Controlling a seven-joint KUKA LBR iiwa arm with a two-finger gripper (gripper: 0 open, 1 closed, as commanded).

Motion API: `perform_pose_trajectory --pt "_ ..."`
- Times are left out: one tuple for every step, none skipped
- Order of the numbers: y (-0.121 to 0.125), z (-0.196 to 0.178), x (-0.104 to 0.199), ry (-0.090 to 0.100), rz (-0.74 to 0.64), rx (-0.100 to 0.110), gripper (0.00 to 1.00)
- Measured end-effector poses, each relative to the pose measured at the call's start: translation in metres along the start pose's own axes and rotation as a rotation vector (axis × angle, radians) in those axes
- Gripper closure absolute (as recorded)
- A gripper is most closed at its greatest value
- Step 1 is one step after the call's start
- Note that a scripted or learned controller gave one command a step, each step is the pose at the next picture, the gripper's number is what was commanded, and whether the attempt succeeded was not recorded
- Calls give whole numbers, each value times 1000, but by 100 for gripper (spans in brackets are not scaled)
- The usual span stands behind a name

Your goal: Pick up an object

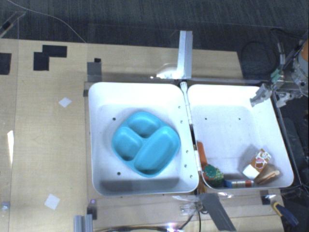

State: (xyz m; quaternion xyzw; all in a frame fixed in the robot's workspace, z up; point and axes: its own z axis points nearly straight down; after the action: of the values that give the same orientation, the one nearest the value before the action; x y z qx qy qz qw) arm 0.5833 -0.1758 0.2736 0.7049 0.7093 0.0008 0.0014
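A blue three-compartment plate (145,143) lies in the middle of the left bin (99,129). Small items sit along the near edge of the right bin (231,115): an orange stick (201,153), a green lumpy object (212,174), a thin pen-like piece (239,183), a white block (249,171) and brown pieces (265,167). My gripper (263,94) hangs over the right bin's far right corner, well away from all of them, with nothing seen in it.
A metal post (185,54) stands behind the divider between the bins. Cables and arm hardware (289,74) crowd the far right. Black marks (48,56) lie on the wooden bench at the left.
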Motion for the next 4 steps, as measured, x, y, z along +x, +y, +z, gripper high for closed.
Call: perform_pose_trajectory --pt "-41 122 -29 0 41 1 0" --pt "-91 183 -12 -7 -48 -16 0" --pt "-89 166 85 -1 -211 -4 0" --pt "-90 181 34 -6 -493 -17 0"
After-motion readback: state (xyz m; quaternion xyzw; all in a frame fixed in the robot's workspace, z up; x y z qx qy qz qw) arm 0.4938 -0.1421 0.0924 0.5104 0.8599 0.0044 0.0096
